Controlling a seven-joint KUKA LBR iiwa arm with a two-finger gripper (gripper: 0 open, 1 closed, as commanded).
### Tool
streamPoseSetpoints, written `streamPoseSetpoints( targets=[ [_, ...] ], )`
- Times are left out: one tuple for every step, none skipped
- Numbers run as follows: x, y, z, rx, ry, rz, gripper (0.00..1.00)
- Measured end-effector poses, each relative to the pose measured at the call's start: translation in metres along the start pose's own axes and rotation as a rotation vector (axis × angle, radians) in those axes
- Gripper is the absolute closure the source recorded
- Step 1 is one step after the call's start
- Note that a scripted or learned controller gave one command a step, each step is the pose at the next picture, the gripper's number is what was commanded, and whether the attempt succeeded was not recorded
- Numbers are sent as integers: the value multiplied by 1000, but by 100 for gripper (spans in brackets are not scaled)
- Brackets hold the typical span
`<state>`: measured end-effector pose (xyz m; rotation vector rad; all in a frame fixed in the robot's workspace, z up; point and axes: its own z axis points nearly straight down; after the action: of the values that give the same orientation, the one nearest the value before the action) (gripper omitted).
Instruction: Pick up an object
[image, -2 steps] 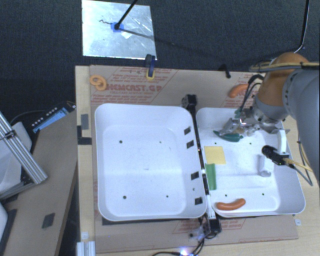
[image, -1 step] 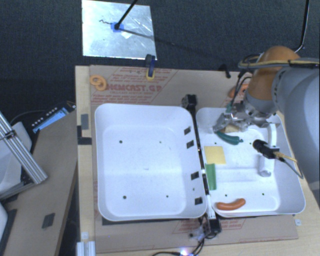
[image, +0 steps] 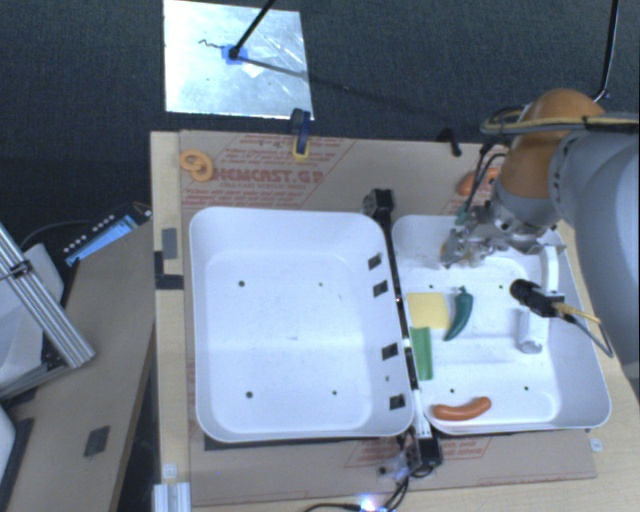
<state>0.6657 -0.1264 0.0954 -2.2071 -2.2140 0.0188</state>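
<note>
On the left, the big white bin (image: 290, 330) has nothing the arm is after. Next over, the right bin (image: 575, 400) holds a yellow block (image: 428, 309) over a green stick (image: 421, 352), a dark green chili pepper (image: 459, 312) and an orange sausage (image: 460, 407) near the front wall. The gripper (image: 468, 245) hangs over the bin's back part; whether it is open, I can't tell. The pepper lies just below it toward the front, long axis running roughly front to back.

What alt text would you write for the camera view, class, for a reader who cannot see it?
A grey robot arm's gripper hangs over the right white bin, which holds a green pepper, yellow block, green stick and sausage; beside it lies the left bin.
</note>
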Motion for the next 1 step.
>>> streamPoseSetpoints(
  targets=[
    [3,-30,-107,-30,-4,2,100]
  ],
)
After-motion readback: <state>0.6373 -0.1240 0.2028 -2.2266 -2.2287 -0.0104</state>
